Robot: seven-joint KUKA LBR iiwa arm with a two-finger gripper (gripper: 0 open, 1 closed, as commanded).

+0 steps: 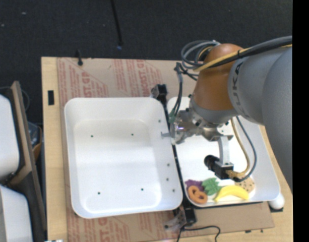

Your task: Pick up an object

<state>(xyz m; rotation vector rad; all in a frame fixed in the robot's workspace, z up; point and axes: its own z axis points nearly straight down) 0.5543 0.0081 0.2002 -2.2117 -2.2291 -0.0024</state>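
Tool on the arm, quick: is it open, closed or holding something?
Tool: cannot be told from this angle; it hangs over the right-hand bin.

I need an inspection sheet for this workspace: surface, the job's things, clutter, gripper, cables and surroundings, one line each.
Surface: brown cardboard sheet with red print under two shallow white plastic bins, left bin and right bin.
Job's things: yellow banana toy, green leafy toy, orange pretzel-shaped toy, purple toy and beige speckled toy, clustered at the right bin's near edge.
Clutter: nothing seen.
Gripper: gripper above the right bin beside its left wall, apart from the toys.
Cables: grey looped cables beside the arm's orange band; thin black cable on the floor.
Surroundings: dark floor; white containers at left.
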